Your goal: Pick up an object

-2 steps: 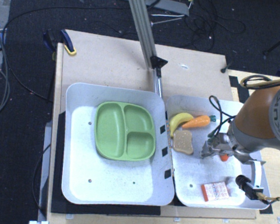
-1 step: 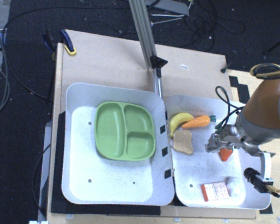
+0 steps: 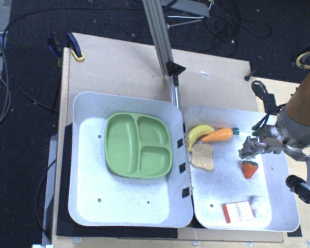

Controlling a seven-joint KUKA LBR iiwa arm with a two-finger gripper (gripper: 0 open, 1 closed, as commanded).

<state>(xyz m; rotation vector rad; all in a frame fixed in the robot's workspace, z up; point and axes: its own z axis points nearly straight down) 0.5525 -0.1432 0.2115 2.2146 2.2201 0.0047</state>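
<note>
At the right edge of the frame the grey arm with its orange band reaches in over the right-hand bin (image 3: pixel 283 218), its wrist bent down and toward the left so that the gripper (image 3: pixel 250 151) hangs above the bin's upper right part. The metal parts of the gripper are small and dark against the bin floor, and whether it is open or closed cannot be told from this view; nothing can be made out held in it.

Just below the gripper, slightly toward the lower right, lies a small red strawberry toy (image 3: pixel 250 169) on the bin floor, near the gripper but with a gap of white floor showing between them. To the left of the gripper, in the upper middle of the frame, a carrot (image 3: pixel 218 136) lies at a slant with its green top pointing toward the arm. A yellow banana (image 3: pixel 197 133) curves beside the carrot's left end, touching it, and a tan slice of bread (image 3: pixel 202 157) lies just under the banana. Toward the lower right of the frame, well apart from the gripper, a white box with a red label (image 3: pixel 239 212) lies flat in the same bin.

In the left-hand bin (image 3: pixel 85 190), at the centre left of the frame, sits a green divided plate (image 3: pixel 139 145) with three compartments.
</note>
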